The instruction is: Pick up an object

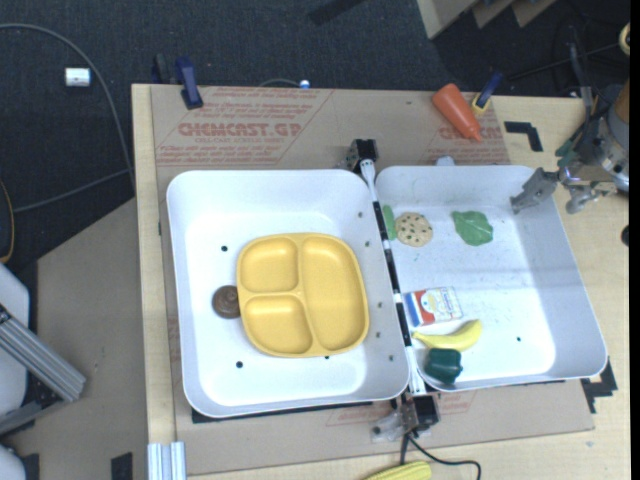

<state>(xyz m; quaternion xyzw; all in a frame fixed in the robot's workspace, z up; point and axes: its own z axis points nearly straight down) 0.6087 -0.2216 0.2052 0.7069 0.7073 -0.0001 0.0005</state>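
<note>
Where the right bin's [520, 278] far right corner lies, look for the hand [555, 193], hanging at the rim on the grey arm [605, 148]. Cannot tell whether spread or pressed together; nothing seen pinched in it.

Nearest to it, inside the same bin: a flat green piece [473, 228], leaf-like, ragged at the edge, no clear long axis. Just left of that, apart from it, a round tan cookie [413, 230] with dark specks, close to the wall shared with the left bin [200, 228].

Further toward the near side: a small carton [432, 305], white with red and blue print, lying flat. Just below it, a yellow banana [450, 335], gently curved, long axis running left to right, right end tilted up toward the far side. Beside the banana's left end, in the near corner, a dark green lump [443, 366], too small to name.

In the left bin: a yellow three-part plate [300, 293], with a brown disc [226, 301] touching its left edge.

On the bench [250, 128] beyond the bins: an orange, tapered object [458, 113], long axis slanting from upper left to lower right.
</note>
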